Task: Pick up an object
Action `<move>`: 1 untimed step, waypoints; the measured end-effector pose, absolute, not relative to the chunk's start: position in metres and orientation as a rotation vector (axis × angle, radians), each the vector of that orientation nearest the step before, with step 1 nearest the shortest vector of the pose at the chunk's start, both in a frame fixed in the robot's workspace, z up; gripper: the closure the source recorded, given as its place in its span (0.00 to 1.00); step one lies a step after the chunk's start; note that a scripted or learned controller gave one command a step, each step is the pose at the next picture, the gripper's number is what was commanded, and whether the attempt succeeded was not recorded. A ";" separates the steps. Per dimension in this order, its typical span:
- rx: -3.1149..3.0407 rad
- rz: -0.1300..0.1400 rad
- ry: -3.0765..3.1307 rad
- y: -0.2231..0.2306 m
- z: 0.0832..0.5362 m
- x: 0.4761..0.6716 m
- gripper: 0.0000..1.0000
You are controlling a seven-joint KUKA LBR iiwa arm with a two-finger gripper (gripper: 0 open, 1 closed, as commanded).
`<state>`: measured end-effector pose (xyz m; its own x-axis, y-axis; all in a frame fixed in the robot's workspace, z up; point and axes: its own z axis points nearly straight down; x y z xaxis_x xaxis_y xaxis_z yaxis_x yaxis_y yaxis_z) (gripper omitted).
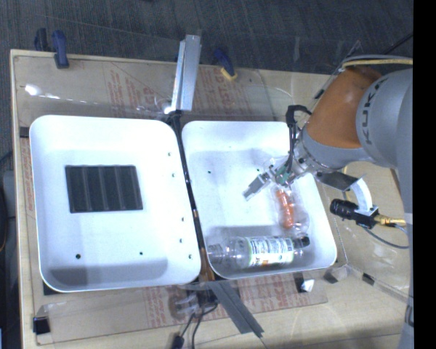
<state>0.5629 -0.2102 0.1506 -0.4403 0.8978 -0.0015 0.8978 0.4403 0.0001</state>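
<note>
Nearest, along the front wall of the right bin (316, 133), one clear bottle (258, 251) lies on its side. Its dark cap points right and its length touches or almost touches that wall, which leaves little room on its near side. Just beyond the cap, one orange thing (285, 206) lies close to the bin's right wall, running front to back and wrapped in what looks like clear film. The gap between it and the wall is narrow, while the floor to its left is open.

The gripper (265, 182) hangs just above the far end of the orange thing, tilted down to the left. Whether it is open or closed, I cannot tell, and nothing shows in its grasp. The arm (363, 115) crosses the bin's right rim.

The left bin (43, 195) holds one dark ribbed pad (104, 188), well clear of all four walls. The two bins touch along their shared edge. At the bench's far edge, blue clamps (59, 49) sit at two spots.
</note>
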 end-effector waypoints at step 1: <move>1.712 -0.001 2.637 -0.211 0.148 0.558 0.00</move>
